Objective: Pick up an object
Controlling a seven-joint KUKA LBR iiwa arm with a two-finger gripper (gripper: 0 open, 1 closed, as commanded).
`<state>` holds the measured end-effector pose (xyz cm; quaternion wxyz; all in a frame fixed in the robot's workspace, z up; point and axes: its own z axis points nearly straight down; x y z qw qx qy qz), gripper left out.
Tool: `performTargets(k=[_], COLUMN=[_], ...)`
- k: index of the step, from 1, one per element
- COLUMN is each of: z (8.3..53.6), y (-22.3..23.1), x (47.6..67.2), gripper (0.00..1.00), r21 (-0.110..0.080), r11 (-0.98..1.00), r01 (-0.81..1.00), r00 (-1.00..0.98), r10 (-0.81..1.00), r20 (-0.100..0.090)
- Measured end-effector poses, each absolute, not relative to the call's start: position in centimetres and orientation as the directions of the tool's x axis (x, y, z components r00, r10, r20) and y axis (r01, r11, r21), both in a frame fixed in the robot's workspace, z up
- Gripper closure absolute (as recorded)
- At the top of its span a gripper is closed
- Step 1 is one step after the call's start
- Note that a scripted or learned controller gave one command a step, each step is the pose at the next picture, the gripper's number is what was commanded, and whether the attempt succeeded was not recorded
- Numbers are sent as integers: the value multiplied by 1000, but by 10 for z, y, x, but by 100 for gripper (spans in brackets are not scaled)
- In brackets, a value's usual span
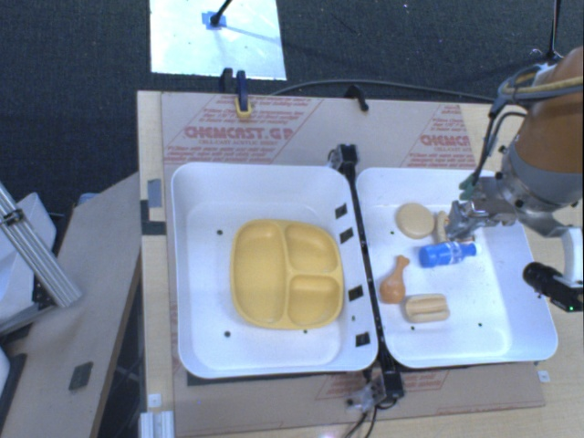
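Counter with two bins (274, 179) | bottle (447, 253) in right bin, long axis roughly left-right, cap end pointing right, slightly up | claw (459, 219) just above bottle, finger state: cannot tell | step: approach, likely; next calls for descent over bottle | disc (414, 219) left of claw; drumstick (394, 281), bun (426, 307) below bottle; tray (286, 273) in left bin

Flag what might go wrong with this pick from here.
1. The gripper hangs between the blue bottle and the tan disc, so closing could nudge either rather than grasp it.
2. The bottle lies on its side and may roll away.
3. The items in the right bin sit close together, inviting a knock.
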<state>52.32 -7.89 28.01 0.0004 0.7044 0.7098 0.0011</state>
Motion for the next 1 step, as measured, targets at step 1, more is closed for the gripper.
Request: performTargets(k=[1], z=[258], y=[-29], x=[519], gripper=[100], r21=[2], r11=[9], r01=[1000], r00=[-9], r10=[1000], r20=[1])
